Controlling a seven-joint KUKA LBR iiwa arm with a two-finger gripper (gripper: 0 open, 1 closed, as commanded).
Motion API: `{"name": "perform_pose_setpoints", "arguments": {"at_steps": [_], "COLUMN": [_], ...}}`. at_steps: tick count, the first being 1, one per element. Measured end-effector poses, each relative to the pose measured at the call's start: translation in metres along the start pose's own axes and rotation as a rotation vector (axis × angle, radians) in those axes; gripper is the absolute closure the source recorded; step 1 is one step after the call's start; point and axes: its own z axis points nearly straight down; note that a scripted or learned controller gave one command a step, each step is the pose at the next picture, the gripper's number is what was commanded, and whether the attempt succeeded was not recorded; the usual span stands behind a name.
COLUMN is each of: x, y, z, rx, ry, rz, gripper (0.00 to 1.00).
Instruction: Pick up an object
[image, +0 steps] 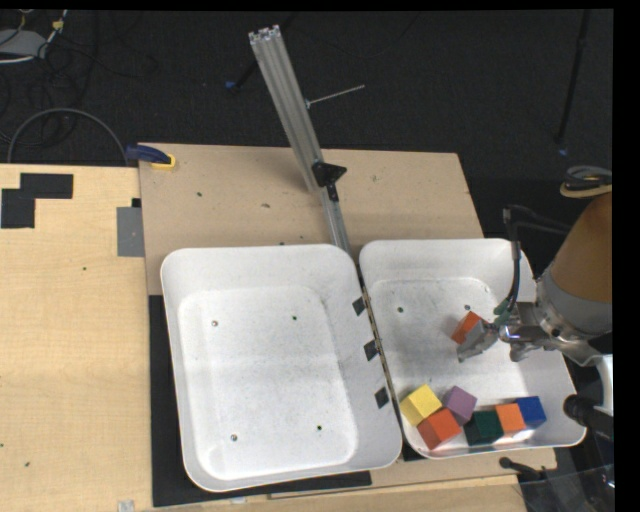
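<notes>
The tool (478, 338) was in the right bin (430, 262), reaching in from the right, and an orange-red block (466, 326) was at its tip. The block seemed to sit between the two fingers, tilted, with one grey finger under it, so I judged that the tool was pinching this block. I could not tell if the block was already lifted from the bin floor or was touching it, because the view was from above at a slant.

The step in hand was, in my judgement, the grasp itself or the very start of the lift. The next move would call for a straight rise of the arm with the fingers kept closed firmly, because a tilted block held near its edge could slip out.

Further from the tool, near the front edge of the same bin, there were six other blocks in a close group: one yellow block (421, 402), one purple block (460, 402), one red block (438, 428), one dark green block (484, 427), one orange block (511, 416) and one blue block (532, 410). With the block at the tool this made seven blocks in all. The left bin (200, 270) stood just beside the right one, so there were two bins on the desk (240, 200)
</notes>
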Motion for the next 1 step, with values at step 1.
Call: {"name": "perform_pose_setpoints", "arguments": {"at_steps": [1], "x": [-0.0003], "y": [0.0001], "z": [-0.0095], "rx": [0.001], "ry": [0.001], "rz": [0.002], "gripper": [1.0]}}
